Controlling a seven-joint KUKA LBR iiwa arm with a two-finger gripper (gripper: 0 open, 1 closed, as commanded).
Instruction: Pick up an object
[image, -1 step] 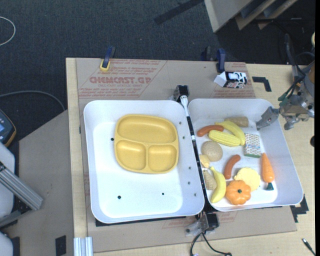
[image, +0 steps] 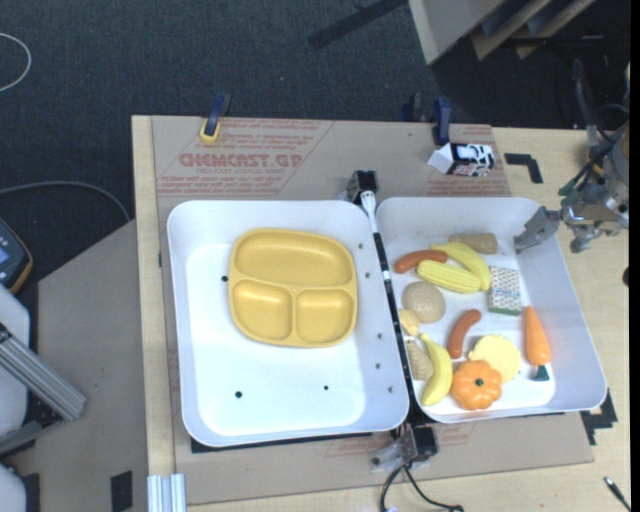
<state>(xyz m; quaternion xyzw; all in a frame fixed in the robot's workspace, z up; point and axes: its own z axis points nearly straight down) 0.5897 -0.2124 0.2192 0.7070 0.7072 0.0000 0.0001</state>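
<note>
A: Where's the cam?
B: Up high over the bench (image: 300, 140), looking down at a slant. Far side is at 12 o'clock, near side at 6.
A: How close?
B: Far enough to fit both bins, left bin (image: 200, 330) at 9, right bin (image: 570, 300) at 3, w/ floor around. Just one view.

Bright, even overhead light, soft shadows, mild glare on white bins (image: 190, 300), slight overall softness.
</note>
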